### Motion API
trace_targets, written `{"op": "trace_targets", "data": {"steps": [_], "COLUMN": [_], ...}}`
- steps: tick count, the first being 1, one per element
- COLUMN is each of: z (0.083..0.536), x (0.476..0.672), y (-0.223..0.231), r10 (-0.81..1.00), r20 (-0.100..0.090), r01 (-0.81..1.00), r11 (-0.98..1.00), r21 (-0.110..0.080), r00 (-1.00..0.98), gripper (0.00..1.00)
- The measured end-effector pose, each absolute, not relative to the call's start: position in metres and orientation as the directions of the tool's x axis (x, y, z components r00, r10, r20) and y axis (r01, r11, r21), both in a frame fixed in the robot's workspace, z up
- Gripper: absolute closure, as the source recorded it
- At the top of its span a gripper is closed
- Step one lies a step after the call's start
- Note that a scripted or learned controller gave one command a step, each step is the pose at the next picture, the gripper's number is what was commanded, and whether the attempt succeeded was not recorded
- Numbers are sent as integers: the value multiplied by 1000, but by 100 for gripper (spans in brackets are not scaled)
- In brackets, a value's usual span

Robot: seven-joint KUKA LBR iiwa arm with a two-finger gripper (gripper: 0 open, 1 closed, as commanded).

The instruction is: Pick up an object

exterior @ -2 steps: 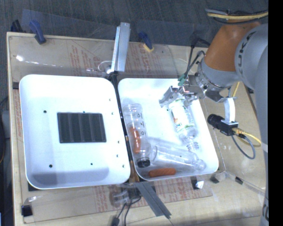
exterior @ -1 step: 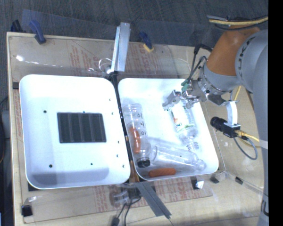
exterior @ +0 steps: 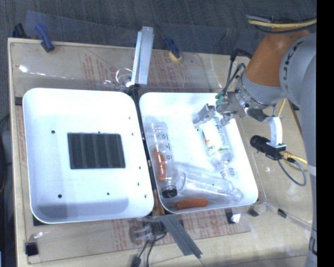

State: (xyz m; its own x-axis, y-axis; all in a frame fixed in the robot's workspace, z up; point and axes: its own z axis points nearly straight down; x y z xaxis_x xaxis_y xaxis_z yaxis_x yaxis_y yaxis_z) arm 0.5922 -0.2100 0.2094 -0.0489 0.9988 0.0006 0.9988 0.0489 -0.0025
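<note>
A clear plastic bottle with a white label (exterior: 216, 139) lies in the right bin (exterior: 181, 102) near its right wall, cap end towards the near corner. A second clear bottle (exterior: 159, 149) lies along the left wall. A third (exterior: 209, 183) lies across the near end. An orange sausage-shaped piece (exterior: 191, 204) rests by the front wall.

Grey arm (exterior: 300, 54), orange band (exterior: 270, 60), black cables, metallic wrist

Red print runs along the bench sheet (exterior: 172, 227) and a bottle label (exterior: 216, 139), all too small to read.
</note>
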Motion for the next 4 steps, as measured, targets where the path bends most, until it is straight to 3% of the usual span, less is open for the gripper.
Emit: {"op": "trace_targets", "data": {"steps": [1,2,3,4], "z": [171,111,197,135], "x": [595,593,584,544], "y": [-208,-208,-211,-210], "r10": [992,937,921,767], "r20": [2,3,0,3], "r01": [992,937,921,767], "r11": [127,349,389,641], "r21": [-5,-4,0,-2], "r00": [-127,-349,-389,-641], "gripper": [0,0,0,0]}}
